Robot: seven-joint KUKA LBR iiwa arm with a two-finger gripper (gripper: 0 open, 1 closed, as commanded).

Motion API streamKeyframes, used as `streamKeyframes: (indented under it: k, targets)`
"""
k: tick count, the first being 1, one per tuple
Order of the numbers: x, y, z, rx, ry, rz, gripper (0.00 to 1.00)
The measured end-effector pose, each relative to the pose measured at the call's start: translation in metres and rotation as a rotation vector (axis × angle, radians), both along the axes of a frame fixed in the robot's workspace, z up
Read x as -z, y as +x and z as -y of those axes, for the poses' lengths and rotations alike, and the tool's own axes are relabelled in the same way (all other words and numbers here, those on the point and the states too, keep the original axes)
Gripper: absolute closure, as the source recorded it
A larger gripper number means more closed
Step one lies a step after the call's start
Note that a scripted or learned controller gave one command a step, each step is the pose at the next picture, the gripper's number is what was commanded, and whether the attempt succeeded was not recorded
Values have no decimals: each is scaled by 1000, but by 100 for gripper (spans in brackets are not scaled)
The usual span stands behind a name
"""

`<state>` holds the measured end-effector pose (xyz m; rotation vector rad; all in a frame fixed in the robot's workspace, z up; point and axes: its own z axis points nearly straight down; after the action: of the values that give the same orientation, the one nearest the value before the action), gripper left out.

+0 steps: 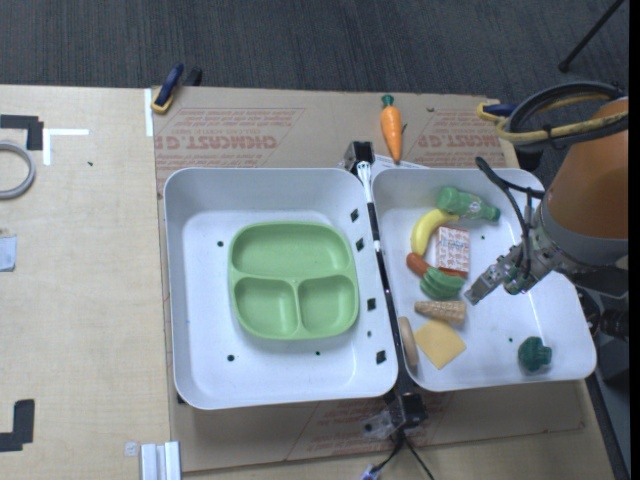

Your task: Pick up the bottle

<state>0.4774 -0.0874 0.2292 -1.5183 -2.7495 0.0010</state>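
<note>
I see small green plastic bottle (466,204) lying on side, just above yellow banana (428,230). Judge it light, stiff, slippery; grip mid-body across width. Gripper (484,286) below banana; finger state: cannot tell.

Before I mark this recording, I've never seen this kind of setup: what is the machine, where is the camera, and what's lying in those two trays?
A fixed camera looks down at a slant on a bench. The grey and orange robot arm reaches in from the right; its gripper hangs over the right bin, with nothing visibly held. That bin holds toy food: the green bottle, a banana, a red-and-white packet and a cheese wedge. The left bin holds a green divided plate. A toy carrot lies outside.
</note>
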Motion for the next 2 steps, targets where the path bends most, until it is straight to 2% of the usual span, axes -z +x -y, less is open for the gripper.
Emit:
streamKeyframes:
  k: [1,2]
  targets:
    - [37,0,-77,-23,0,0,100]
    - [37,0,-156,110,-1,1,100]
